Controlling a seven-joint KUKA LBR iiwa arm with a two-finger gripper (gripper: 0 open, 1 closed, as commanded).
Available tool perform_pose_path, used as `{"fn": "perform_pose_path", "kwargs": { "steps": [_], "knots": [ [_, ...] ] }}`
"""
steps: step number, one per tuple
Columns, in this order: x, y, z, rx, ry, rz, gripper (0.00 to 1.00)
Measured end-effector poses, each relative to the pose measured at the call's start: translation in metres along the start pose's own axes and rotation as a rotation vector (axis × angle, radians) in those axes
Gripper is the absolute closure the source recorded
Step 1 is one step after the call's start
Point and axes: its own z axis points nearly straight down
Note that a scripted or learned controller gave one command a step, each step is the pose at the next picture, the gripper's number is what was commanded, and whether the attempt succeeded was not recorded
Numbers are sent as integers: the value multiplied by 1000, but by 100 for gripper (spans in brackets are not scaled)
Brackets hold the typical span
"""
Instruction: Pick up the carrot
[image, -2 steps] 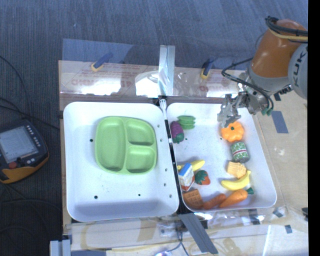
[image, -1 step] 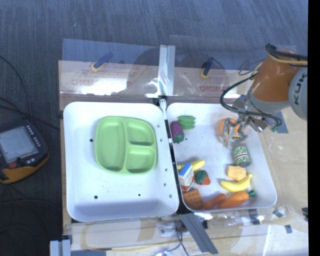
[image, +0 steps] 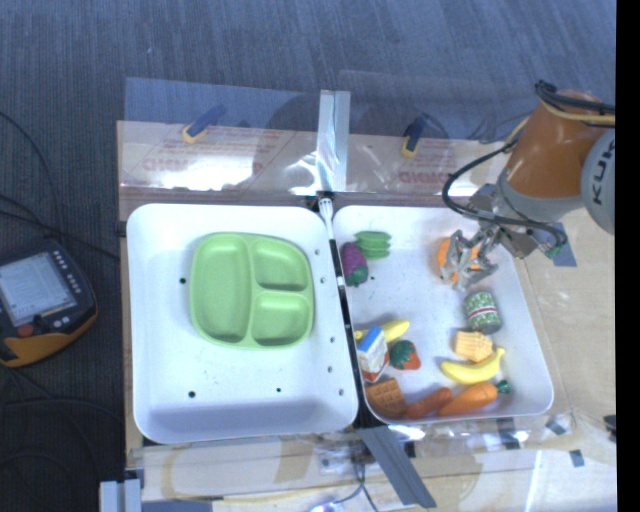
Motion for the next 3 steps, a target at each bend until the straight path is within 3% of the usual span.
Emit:
{"fn": "perform_pose_path", "kwargs": {
  "steps": [1, 2, 3],
  "knots": [
    [-2, 0, -11, 3, -5, 2, 100],
    [-2, 0, -10, 2, -5, 2, 0],
    [11, 16, 18, 2, -4, 73, 0]
  ]
}}
